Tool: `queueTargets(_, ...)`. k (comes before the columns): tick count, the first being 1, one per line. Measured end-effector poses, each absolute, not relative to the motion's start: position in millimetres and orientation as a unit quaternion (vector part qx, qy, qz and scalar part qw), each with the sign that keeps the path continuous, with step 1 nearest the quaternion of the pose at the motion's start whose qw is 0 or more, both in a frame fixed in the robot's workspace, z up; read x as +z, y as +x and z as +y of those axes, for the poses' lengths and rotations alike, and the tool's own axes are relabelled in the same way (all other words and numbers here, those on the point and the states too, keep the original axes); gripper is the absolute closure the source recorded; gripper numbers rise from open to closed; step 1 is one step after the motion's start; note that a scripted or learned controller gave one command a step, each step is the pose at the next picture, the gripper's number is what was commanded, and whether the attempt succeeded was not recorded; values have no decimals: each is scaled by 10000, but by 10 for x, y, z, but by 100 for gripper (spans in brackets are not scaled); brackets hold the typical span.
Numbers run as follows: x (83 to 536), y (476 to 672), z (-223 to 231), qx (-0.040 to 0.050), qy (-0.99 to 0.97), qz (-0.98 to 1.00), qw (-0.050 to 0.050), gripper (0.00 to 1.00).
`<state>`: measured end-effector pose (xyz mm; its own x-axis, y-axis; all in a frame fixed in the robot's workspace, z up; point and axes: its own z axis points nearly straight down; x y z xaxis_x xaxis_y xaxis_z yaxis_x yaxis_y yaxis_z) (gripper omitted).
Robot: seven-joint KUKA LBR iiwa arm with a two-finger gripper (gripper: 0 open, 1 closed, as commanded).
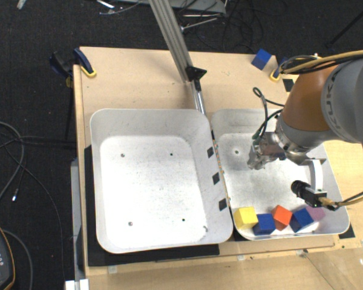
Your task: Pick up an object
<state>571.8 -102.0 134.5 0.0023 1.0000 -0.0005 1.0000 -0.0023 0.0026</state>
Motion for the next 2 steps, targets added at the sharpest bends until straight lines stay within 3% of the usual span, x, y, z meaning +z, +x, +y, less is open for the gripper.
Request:
queueTargets(1,955,5045,-1644,0,7100,7042,-2,100)
queueTargets(2,955,5068,-1604,5,7075,7067,3,0)
